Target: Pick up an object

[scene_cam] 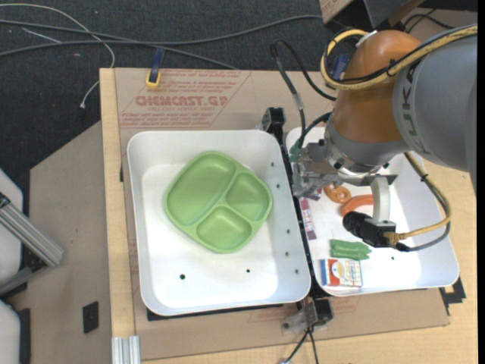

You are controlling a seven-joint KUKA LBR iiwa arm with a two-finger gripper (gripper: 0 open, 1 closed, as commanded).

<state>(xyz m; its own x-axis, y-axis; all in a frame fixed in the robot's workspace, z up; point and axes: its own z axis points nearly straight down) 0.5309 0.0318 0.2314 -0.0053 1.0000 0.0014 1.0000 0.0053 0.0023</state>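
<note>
The gripper (pixel 309 174), open or closed I cannot tell, hangs over the left edge of the right bin (pixel 436 260) at centre-right of the frame, a purple stick (pixel 308 220) just below it, orange pieces (pixel 339 194) beside it, a green object (pixel 350 249) and small box (pixel 339 273) lower, a green divided plate (pixel 218 201) in the left bin (pixel 151 226).

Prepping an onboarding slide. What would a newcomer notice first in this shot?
The light green divided plate in the middle of the left bin draws the eye first. Next comes the grey-and-orange arm looming over the right bin, covering much of its far half. Below it, near that bin's front edge, lie a small green piece and a colourful little box.
</note>
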